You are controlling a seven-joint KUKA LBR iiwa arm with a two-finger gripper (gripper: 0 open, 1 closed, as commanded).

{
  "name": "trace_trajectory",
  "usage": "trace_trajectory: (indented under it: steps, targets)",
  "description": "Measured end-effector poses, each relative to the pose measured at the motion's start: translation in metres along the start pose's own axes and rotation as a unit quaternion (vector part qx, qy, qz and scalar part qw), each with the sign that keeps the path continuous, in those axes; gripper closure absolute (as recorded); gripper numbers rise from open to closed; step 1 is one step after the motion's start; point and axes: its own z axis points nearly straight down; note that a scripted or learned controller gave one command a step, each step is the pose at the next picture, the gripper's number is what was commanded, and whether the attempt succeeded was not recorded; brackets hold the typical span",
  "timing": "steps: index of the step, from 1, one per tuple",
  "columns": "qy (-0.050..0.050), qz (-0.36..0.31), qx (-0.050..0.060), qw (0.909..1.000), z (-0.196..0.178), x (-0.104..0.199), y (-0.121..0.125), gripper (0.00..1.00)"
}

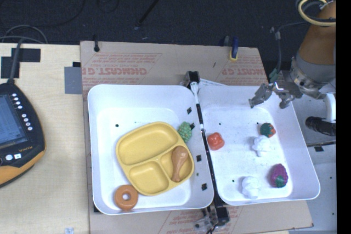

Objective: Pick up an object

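Fingers (258, 100) of the two-finger gripper (271, 100) stand spread wide w/ nothing between them, hanging over the upper right part of the right shallow white bin (230, 118); grey arm w/ orange band (318, 44) reaches in from the right edge. Right bin holds several small toys, any of which could be the pick: a small green-and-red round toy (267, 129) nearest the gripper, just below it but apart; a white lumpy toy (262, 145) just under that; a purple-and-green rounded toy (278, 175) near the lower right corner; another white lumpy toy (250, 186) by the bottom wall; a small red-orange rounded toy (215, 141) near the left wall. Left shallow white bin (109, 101) holds a yellow plastic three-compartment plate (143, 144) w/ a brown toy drumstick (179, 161) lying on its right side; a green leafy toy (186, 130) touching the plate's upper right rim; an orange ring-shaped toy doughnut (126, 197) at the lower left of the plate. Black-and-orange handheld control pendant (16, 129) lies on the bench, well left of both bins.
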Motion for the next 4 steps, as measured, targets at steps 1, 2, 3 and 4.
trace_trajectory:
  steps: [1,2,3,4]
  targets:
    - [0.000,-0.005,-0.009,0.9999,-0.161,0.092,-0.016,0.00]
    - [-0.002,0.002,-0.009,1.0000,-0.340,0.059,-0.078,0.00]
    - [0.001,-0.009,0.001,1.0000,-0.328,0.217,-0.104,0.00]
    - [-0.001,-0.004,0.005,1.0000,-0.246,0.283,-0.149,0.00]
